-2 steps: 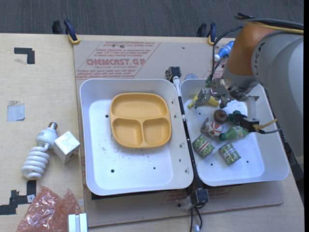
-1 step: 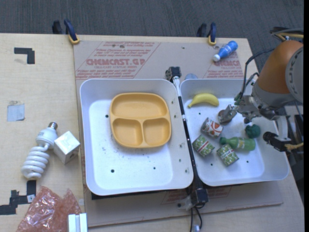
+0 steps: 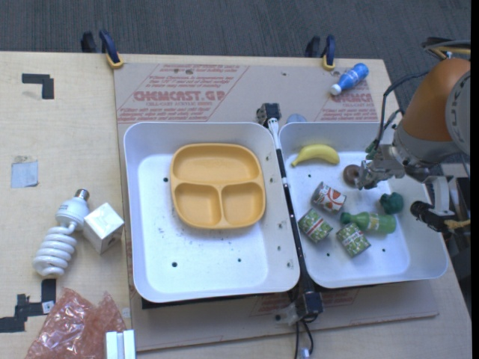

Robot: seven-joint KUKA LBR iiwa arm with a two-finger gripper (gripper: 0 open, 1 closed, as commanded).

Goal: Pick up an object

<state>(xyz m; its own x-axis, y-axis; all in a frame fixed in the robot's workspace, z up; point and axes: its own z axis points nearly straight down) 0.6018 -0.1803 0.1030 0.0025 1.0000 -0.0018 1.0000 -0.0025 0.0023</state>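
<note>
The right bin (image 3: 391,258) holds a yellow banana (image 3: 317,154), a small brown round object (image 3: 350,174), a red-and-white can (image 3: 328,197), two green-labelled cans (image 3: 315,226) (image 3: 352,239), a green bottle (image 3: 371,222) lying on its side and a dark green lump (image 3: 391,202). My gripper (image 3: 367,176) hangs low over the bin's upper right part, just right of the brown round object and above the green bottle. The wrist hides its tip, and I see nothing held in it.
The left bin (image 3: 213,264) contains a yellow divided plate (image 3: 218,185). A blue-and-white bottle (image 3: 350,78) lies on the board behind the right bin. A spiral light bulb (image 3: 60,234), a white cube (image 3: 103,226) and a pink bag (image 3: 71,327) lie left of the bins.
</note>
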